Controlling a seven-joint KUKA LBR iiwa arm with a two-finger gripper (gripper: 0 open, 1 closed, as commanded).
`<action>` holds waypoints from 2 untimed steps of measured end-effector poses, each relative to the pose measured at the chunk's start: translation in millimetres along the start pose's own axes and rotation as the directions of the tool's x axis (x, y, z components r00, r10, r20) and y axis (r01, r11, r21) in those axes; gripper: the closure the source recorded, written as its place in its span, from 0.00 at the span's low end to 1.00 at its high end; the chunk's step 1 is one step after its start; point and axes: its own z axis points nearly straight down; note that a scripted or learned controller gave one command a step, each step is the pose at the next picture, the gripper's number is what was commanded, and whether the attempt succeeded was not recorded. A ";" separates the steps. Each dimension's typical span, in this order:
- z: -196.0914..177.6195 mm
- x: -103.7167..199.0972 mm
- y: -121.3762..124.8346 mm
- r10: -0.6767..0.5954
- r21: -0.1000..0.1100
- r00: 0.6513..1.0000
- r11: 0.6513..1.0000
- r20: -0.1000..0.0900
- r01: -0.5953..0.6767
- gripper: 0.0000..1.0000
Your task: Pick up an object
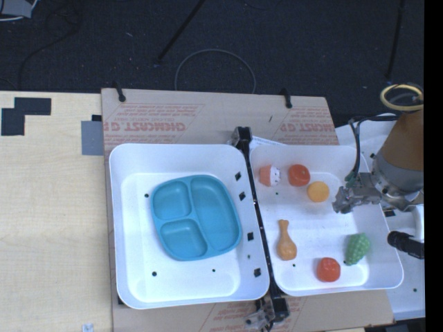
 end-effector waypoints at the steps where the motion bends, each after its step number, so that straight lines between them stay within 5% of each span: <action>1: -46.4 6.1 -3.8 -0.007 -0.001 1.000 1.000 0.000 0.007 1.00; 2: -107.8 11.8 -1.5 -0.007 -0.003 1.000 1.000 0.000 0.007 1.00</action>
